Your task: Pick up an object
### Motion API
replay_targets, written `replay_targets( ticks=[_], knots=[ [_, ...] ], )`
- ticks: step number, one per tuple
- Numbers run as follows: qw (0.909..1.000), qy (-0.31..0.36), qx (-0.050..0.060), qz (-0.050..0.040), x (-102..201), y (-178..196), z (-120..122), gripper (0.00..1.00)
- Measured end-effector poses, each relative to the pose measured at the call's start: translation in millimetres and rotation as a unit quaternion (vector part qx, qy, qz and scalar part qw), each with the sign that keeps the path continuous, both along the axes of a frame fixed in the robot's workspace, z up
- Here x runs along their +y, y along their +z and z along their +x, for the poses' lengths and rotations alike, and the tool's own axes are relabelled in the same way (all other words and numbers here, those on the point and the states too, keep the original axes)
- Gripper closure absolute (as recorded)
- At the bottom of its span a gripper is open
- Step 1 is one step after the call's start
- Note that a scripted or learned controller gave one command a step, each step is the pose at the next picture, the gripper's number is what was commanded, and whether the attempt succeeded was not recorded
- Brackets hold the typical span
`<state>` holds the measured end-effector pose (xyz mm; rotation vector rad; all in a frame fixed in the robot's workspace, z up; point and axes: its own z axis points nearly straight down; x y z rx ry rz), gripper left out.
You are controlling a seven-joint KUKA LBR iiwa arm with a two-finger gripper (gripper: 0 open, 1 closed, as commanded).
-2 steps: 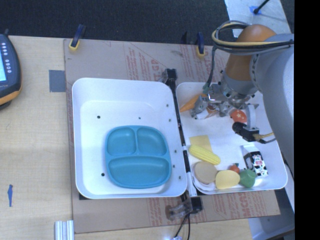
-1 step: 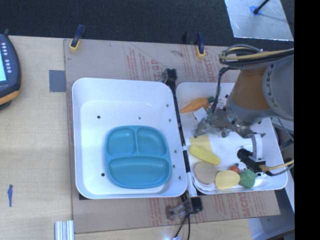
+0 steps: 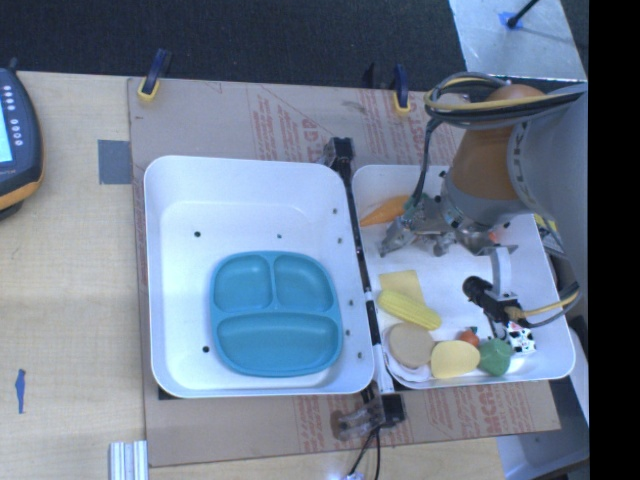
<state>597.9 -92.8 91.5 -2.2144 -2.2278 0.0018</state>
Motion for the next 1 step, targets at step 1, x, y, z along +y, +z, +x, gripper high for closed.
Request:
replay_targets(
  ticks=[1],
  knots=[
    [0.9996, -0.006, 0.028, 0.004, -4.9, -1.5, 45.1, 0.0]
  ],
)
